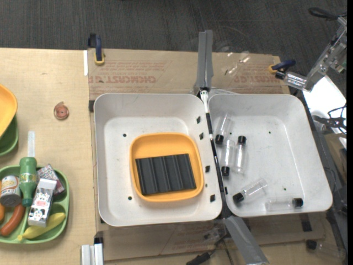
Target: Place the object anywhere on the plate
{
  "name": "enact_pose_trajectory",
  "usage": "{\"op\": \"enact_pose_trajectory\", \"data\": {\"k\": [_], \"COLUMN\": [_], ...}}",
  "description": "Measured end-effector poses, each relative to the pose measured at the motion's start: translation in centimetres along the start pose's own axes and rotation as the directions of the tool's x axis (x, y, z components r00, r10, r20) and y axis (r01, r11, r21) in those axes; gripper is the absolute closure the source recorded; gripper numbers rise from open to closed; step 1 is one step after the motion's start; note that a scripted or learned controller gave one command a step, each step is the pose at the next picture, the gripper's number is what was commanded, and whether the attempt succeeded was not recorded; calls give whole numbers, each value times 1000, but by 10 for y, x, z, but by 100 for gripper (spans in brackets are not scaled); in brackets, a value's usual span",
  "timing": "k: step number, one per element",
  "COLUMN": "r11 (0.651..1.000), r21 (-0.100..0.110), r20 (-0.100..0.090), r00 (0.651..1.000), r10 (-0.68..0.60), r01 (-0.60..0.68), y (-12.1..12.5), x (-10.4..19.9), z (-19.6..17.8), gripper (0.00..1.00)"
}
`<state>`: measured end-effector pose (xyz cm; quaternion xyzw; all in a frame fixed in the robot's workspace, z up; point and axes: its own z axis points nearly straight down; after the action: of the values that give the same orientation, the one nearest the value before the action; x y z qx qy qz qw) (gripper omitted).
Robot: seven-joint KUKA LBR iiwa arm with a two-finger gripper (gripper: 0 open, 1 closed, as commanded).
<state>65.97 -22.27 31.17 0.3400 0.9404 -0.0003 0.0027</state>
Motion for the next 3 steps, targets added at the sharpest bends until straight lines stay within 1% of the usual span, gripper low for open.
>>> {"op": "enact_pose_trajectory", "data": {"k": [1,2,3], "r11": [975,975,842], "r21": [-1,-1,-2], "r20": [0,0,1], "r00": [975,975,842], "r10": [-222,-222,-540], "r01": [222,222,540], "y": [-6,-6,-11], "x": [7,7,14], "z": [-38,-38,-88], "gripper": [100,0,0]}}
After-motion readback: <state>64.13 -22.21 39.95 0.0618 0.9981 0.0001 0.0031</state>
